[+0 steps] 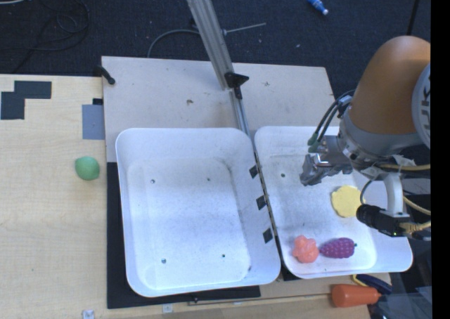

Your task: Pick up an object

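Observation:
The right bin [285, 202] holds three objects: a flat yellow piece [345, 201] at its right side, a salmon-pink lump [305, 249] and a purple bunch of grapes [338, 247] near its front edge. My gripper [311, 172] hangs over the middle of the right bin, left of the yellow piece and above bare bin floor. I see nothing held under it. The grey and orange arm [394, 93] covers the bin's far right corner.
The left bin [128, 143] sits beside the right one, with a dark clipped divider [259, 202] between them. A green ball [87, 168] lies on the wooden bench at the left. An orange object [355, 294] rests in front of the right bin. A metal rail [214, 36] slants away behind the bins.

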{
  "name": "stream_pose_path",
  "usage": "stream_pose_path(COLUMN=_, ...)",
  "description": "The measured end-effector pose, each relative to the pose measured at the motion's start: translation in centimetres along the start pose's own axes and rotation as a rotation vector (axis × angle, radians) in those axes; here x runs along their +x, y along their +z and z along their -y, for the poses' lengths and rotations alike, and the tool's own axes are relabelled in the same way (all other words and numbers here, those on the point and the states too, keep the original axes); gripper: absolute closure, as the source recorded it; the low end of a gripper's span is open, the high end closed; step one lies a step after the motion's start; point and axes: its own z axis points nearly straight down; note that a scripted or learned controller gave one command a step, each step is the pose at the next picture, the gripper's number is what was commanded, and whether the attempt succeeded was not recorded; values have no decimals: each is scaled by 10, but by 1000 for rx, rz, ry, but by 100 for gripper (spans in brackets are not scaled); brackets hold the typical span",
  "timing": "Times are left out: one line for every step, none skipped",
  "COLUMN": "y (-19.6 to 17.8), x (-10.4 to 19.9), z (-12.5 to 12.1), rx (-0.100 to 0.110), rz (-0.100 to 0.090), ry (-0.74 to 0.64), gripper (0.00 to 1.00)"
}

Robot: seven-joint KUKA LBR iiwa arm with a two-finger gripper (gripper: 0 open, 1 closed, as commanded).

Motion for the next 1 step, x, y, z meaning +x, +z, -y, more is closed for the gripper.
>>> stream_pose_path(y=17, x=44, z=5, rx=1, rz=1, ry=1, gripper=100)
